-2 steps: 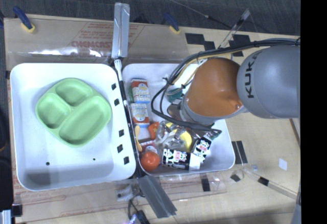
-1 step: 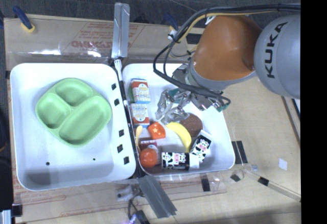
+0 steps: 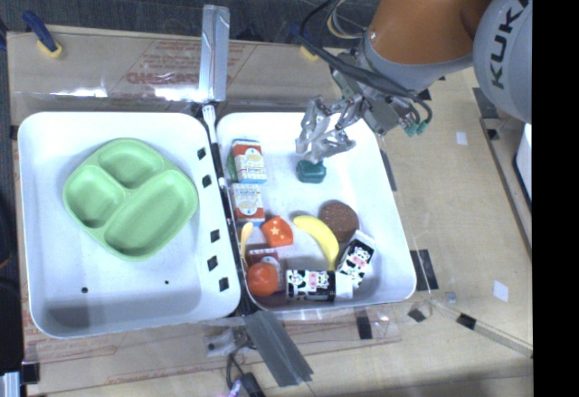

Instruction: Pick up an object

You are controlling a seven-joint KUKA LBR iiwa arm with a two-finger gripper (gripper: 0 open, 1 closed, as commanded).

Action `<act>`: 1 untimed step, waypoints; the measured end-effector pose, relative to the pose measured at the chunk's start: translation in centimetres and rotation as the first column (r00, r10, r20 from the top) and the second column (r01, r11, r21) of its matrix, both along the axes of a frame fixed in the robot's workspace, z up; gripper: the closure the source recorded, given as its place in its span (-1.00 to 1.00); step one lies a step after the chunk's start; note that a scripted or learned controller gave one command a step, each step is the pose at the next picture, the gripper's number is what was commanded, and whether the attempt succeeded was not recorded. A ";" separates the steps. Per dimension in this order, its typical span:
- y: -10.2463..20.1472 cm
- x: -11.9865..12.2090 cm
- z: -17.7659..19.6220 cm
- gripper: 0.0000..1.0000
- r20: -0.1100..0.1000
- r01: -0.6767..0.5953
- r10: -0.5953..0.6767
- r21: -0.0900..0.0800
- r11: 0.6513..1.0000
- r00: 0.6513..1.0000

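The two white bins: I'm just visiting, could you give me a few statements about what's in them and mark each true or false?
1. The green divided plate lies in the left bin. True.
2. The banana lies on the green plate. False: it lies in the right bin, beside a brown round item.
3. The gripper is over the right bin, just above a small teal object. True.
4. The gripper has lifted the banana clear of the bin. False: the banana lies on the bin floor, apart from the gripper.
5. Two small cartons lie along the right bin's left wall. True.
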State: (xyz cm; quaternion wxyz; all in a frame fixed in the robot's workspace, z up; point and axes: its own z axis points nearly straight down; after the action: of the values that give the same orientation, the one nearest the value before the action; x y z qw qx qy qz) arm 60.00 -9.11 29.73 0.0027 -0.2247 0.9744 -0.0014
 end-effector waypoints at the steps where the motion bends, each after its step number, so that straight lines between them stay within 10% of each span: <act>1: 7.7 5.7 -4.4 1.00 -0.007 -0.096 0.096 0.003 0.995 0.995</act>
State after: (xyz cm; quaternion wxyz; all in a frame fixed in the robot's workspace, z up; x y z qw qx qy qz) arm 65.65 -1.42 25.31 -0.0004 -0.2712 0.9625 0.0010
